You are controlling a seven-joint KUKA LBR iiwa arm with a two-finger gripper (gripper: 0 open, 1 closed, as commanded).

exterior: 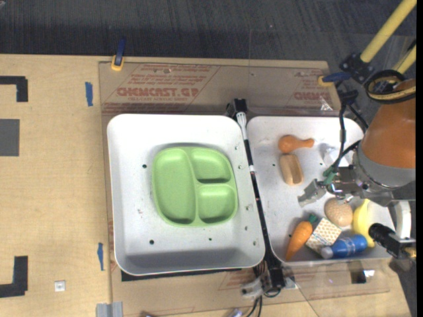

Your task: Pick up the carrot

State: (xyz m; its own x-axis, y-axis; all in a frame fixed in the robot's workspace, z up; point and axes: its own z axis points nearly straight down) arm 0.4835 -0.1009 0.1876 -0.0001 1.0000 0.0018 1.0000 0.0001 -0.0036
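The carrot (299, 237), orange with a green top, lies tilted near the front left of the right bin (264, 144), its green end touching a patterned small box (324, 233). My gripper (318, 185) hangs over the middle of that bin, above and slightly right of the carrot and clearly apart from it. It looks open, with nothing between its fingers. The grey arm with its orange band (395, 137) comes in from the right.
Sharing the right bin are an orange drumstick-shaped toy (294, 143), a tan bread roll (291, 169), a beige egg-like ball (338, 212), a yellow fruit (362, 218) and a blue bottle (344, 246). The left bin (125, 177) holds a green divided plate (195, 185).
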